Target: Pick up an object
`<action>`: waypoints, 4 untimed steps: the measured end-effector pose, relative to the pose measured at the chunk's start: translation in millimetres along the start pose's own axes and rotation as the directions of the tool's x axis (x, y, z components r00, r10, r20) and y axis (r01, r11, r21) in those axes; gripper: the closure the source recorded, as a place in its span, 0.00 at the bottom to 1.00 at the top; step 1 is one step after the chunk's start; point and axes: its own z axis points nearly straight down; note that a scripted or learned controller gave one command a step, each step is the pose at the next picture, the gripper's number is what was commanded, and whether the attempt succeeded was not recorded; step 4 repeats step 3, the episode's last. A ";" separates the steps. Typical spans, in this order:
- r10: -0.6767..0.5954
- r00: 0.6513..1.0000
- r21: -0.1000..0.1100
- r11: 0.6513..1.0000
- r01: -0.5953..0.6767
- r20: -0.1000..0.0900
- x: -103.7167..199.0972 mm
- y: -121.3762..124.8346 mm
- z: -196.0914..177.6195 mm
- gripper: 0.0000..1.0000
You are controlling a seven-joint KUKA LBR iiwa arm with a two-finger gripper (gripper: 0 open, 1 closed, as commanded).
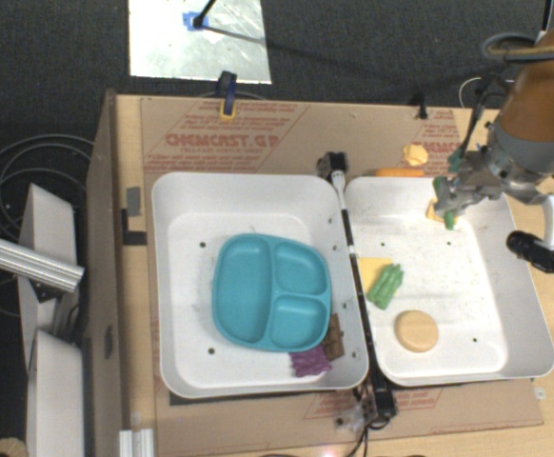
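Cardboard-topped bench on dark carpet; end effector grip state cannot be told

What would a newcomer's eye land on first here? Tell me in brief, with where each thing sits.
First, the big teal three-compartment plastic plate lying in the left white bin, with a small purple item at its lower edge. Next, the grey arm's gripper poised over the upper part of the right white bin. Lower in that bin lie a green ridged toy on a yellow wedge and a round tan disc.
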 end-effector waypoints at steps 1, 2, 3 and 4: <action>-0.005 1.000 -0.005 1.000 0.005 -0.001 43.1 36.8 -1.3 1.00; -0.002 1.000 0.000 1.000 0.002 -0.001 73.9 4.4 -7.6 1.00; -0.005 1.000 -0.004 1.000 0.005 -0.002 117.7 -10.9 -42.9 1.00; -0.005 1.000 -0.004 1.000 0.005 -0.002 117.7 -10.9 -42.9 1.00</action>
